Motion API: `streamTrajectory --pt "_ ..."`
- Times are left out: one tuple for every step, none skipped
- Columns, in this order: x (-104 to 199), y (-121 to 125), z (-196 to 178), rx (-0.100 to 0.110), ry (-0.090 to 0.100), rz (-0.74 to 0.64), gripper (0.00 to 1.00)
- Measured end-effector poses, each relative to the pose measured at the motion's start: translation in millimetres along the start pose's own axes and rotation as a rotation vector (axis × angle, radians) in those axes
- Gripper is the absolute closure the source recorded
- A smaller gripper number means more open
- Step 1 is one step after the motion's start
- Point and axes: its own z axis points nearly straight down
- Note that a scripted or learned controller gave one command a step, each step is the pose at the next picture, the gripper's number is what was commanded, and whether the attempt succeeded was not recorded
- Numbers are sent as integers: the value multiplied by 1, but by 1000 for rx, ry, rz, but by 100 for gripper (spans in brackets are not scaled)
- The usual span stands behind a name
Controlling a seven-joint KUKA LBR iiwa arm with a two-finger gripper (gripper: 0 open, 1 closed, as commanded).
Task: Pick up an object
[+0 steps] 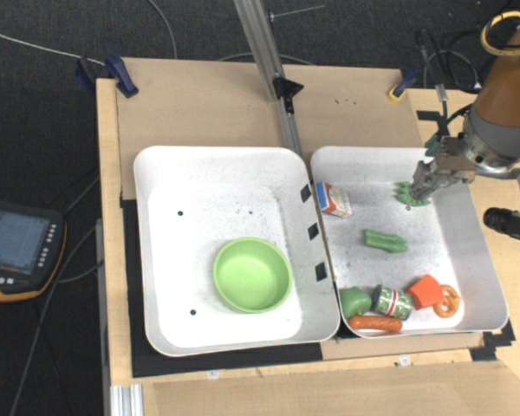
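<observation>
Pendant (17,250) on the dark floor at far left, its screen lit, well clear of the bench (208,102). On the bench, my two white bins sit side by side, their inner edges touching. The left bin (156,180) holds a green bowl (252,274), upright, toward its near right corner. A metal pole (262,50) slants down from the top and ends at the back where the bins meet. In the right bin (477,241), a small red-and-white carton (334,200) lies near the left wall; a green block (385,241) lies toward the middle, apart from everything else. Along the near edge things crowd together: a green pepper (355,302), a can (391,302) on its side just beside it, a red sausage (375,323) in front of both, then an orange block (424,291) touching a pretzel (447,301). My claw (423,189) is down at the back right of this bin, its tip right at a small green toy (411,194) lying on the bin floor. The tip hides part of the toy, and I cannot tell whether my fingers are apart, closed or gripping it. My arm (503,102) comes in from the right, orange band above the wrist.
</observation>
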Motion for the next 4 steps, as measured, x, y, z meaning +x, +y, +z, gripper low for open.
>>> streamTrajectory --pt "51 12 6 0 0 -1 100" --pt "102 18 -4 -1 0 -1 100" --pt "153 29 -17 -1 0 -1 100" --pt "209 46 -13 0 0 -1 100"
